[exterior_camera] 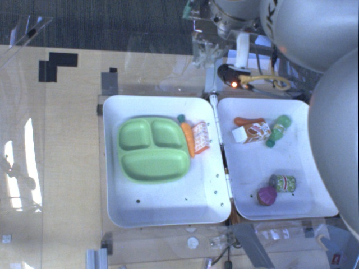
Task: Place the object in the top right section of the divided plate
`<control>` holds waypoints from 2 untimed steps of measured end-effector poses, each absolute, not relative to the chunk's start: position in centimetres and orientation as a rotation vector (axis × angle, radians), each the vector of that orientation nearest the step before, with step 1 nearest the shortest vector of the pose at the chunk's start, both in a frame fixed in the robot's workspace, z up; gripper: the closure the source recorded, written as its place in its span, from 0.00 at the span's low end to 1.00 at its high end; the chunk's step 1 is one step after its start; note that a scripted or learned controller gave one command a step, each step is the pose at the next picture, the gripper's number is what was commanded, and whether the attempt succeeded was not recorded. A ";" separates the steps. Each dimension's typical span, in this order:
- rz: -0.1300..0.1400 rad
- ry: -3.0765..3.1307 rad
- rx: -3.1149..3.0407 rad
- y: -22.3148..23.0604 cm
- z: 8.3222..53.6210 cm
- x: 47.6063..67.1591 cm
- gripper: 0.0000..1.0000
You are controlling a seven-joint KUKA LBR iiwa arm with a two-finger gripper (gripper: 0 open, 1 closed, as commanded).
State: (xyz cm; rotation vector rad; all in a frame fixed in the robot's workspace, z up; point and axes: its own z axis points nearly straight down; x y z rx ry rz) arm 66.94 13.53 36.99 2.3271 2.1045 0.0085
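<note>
Carrot (188,138), the nearest candidate for the unnamed task object, lies just outside the right rim of the green divided plate (152,149) in the left bin (162,206), touching a red-and-white snack packet (201,137) on its far side; the plate's top right section (168,133) holds nothing, so placement is judged not yet done. The gripper (205,46) hangs above the bench beyond the plate's far edge, well apart from it, and I cannot tell whether it is parted or closed. A green bottle (279,129), a small can (283,182) and a purple item (267,195) sit in the right bin (247,206), right of the plate.
</note>
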 end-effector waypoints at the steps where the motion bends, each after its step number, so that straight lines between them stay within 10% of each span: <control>1: 0.002 2.351 2.083 17.0 27.2 66.9 1.00; 2: 0.002 1.893 2.508 19.2 23.0 66.9 1.00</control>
